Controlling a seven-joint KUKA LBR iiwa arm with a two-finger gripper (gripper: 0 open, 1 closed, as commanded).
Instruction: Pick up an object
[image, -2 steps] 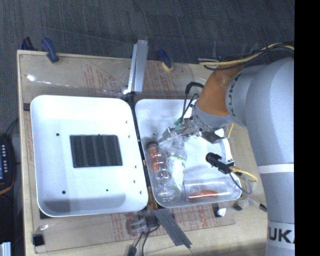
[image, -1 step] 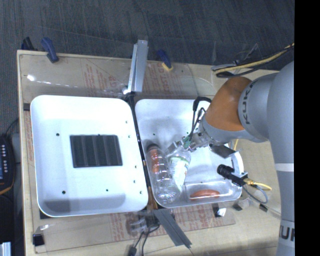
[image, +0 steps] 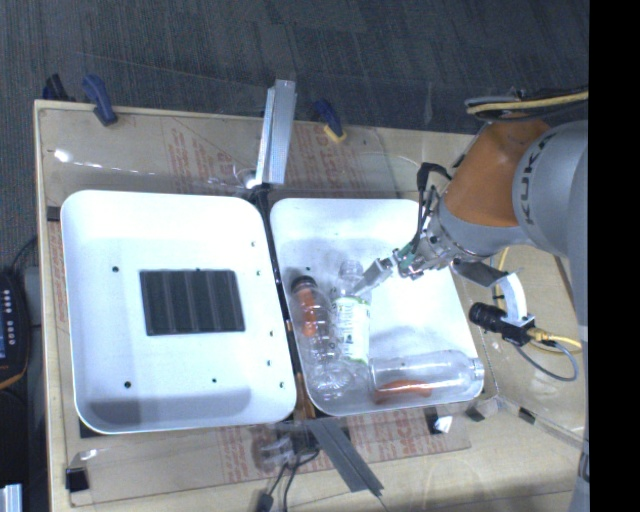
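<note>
Several clear plastic bottles lie in the right bin (image: 440, 215). One with a brown-orange top (image: 308, 305) lies along the bin's left wall. A bottle with a white label (image: 350, 322) lies beside it, its neck pointing up-view. A larger clear bottle with orange inside (image: 425, 375) rests along the near wall. My gripper (image: 374, 272) reaches in from the right, low over the bin, its tip right beside the labelled bottle's neck. Nothing is visibly held in it.
The left bin (image: 100, 230) holds a dark ribbed rectangular pad (image: 192, 302) in its middle. A metal bar (image: 275, 135) stands at the back between the bins. Blue clamps (image: 100, 100) sit on the bench's far edge. Cables hang by the arm (image: 520, 320).
</note>
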